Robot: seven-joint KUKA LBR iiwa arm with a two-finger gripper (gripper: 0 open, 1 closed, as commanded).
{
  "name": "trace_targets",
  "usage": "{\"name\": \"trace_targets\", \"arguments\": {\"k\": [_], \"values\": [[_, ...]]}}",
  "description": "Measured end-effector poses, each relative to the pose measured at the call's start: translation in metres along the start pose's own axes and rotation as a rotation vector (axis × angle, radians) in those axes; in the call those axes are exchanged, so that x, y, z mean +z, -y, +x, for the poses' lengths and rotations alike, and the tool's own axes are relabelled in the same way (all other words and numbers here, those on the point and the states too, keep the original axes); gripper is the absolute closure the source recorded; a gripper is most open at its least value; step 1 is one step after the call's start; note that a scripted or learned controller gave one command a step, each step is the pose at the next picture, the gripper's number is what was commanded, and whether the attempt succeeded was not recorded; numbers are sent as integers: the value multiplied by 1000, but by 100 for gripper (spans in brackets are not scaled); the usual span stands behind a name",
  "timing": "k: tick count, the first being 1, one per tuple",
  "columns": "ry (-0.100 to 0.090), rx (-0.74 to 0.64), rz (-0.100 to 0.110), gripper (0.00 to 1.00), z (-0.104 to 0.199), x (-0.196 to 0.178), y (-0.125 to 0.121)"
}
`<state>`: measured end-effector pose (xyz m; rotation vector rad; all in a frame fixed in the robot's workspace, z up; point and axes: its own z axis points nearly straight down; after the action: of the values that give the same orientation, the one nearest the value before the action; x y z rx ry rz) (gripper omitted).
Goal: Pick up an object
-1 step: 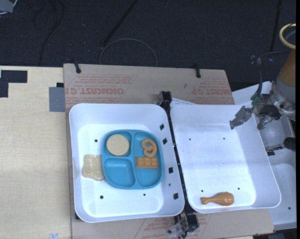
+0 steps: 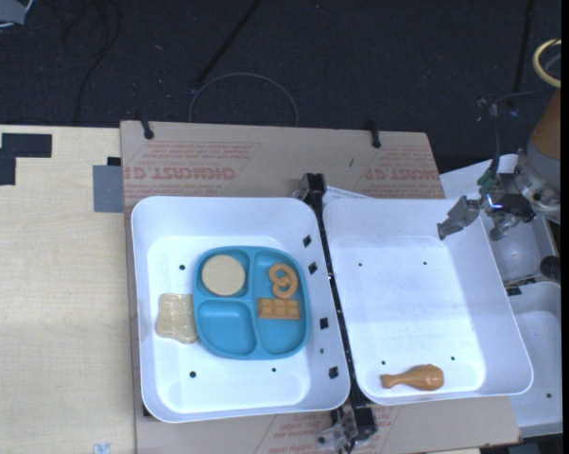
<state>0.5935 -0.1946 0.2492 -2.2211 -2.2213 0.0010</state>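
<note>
Hovering over the right bin's (image 2: 426, 291) far right rim: end effector (image 2: 474, 212), finger state impossible to tell. Lying at that bin's near edge, well apart: a drumstick (image 2: 413, 378).

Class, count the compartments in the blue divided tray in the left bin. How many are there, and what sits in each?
4. In the blue tray: far-left holds a round cracker, far-right a pretzel, near-right a waffle piece, near-left nothing.
</note>
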Motion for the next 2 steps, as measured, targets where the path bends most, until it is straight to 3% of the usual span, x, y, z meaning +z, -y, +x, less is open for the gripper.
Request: {"name": "trace_targets", "arguments": {"k": [2], "values": [[-2,0,6,0,-2,107,0]]}}
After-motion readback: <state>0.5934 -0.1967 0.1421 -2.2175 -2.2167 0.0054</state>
